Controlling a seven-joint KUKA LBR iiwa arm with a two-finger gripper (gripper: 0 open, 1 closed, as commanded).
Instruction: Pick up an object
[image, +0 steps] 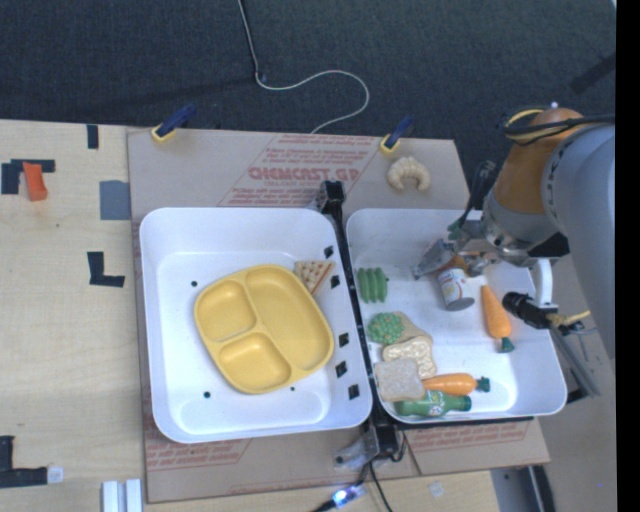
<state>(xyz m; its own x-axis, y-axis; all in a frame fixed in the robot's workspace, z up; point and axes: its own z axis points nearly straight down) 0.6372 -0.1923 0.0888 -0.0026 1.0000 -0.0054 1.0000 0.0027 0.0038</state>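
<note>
Tool (446, 262) hangs over the right bin (530, 400) beside a small can (455, 290) (we cannot tell whether it grips anything).

A divided plate (263, 328) lies in the left bin (170, 250). The right bin (535, 385) holds a can (455, 290) beside two carrots (494, 314). A croissant (408, 174) sits behind it.
</note>
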